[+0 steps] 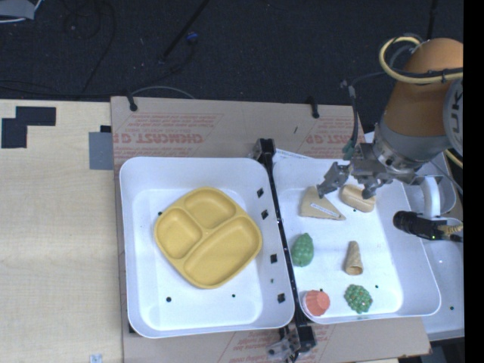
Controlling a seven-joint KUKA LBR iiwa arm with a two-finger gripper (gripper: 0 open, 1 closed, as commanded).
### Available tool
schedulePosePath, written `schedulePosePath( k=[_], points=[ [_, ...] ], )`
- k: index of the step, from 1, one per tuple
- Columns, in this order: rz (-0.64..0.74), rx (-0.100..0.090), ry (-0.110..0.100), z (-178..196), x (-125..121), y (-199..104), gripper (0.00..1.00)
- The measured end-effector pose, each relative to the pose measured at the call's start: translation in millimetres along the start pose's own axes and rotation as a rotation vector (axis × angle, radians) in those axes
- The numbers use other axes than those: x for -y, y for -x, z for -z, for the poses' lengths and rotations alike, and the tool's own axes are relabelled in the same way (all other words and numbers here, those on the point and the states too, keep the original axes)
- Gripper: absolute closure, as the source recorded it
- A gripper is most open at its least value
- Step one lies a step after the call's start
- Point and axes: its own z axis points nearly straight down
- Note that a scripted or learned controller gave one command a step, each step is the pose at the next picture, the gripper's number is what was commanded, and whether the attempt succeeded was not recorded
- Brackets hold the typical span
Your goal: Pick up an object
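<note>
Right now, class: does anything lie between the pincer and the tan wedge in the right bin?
Nothing visible does. The pincer hangs directly over the tan wedge, beside a small tan block.

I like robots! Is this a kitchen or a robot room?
Most likely a robot lab, not a kitchen. A grey and orange arm reaches over two white bins on a bench, loose cables lie on the dark floor behind, and the food in the right bin looks like toys.

Overhead slanted view of both bins
</note>
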Motion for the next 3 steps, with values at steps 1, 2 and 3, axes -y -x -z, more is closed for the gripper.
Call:
schedulePosePath(
  k=[1,2,3],
  points=[
    [0.001,0.001,0.012,6.7,-2.1,0.2,0.0],
    [0.001,0.001,0.007,-39.0,2.6,-5.3,0.0],
    [0.0,0.001,0.007,-90.7,-5.5,-1.0,0.0]
  ],
)
